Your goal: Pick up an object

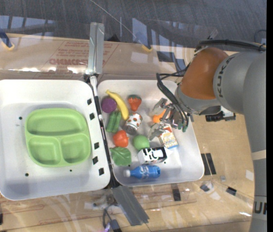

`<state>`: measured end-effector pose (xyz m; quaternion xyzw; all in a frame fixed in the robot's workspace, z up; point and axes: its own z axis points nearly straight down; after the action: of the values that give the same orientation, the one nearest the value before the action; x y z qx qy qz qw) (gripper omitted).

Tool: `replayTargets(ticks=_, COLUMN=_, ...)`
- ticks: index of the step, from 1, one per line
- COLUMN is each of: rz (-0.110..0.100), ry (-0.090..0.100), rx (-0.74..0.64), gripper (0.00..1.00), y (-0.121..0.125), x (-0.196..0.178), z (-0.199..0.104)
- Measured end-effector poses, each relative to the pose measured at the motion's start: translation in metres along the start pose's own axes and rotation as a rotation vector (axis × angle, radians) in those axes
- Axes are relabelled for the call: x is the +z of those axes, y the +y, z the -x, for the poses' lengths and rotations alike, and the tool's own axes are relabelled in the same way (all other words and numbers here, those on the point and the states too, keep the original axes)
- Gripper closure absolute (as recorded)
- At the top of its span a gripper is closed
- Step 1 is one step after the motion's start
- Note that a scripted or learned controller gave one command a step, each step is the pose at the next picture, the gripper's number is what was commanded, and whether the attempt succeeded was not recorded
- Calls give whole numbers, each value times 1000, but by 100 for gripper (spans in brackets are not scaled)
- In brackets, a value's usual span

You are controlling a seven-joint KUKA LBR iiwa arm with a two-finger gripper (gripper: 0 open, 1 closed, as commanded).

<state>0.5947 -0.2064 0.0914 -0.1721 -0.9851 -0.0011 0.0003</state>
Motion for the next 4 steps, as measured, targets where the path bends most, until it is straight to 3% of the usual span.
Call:
replayTargets(ticks=1, rz=0, ry=-1, rx=-11, gripper=100, y=4, x=-9, z=1)
replayTargets(ticks=2, rz=-2, ry=-2, rx=46, gripper=100, y=25, x=-48, z=-4)
replayTargets(ticks=3, rz=-1, ry=-2, rx=82, gripper=100, y=98, x=-95, z=19)
replayTargets(ticks=4, rz=-3, ry=1, rx=86, gripper=0, y=95, x=-94, z=18)
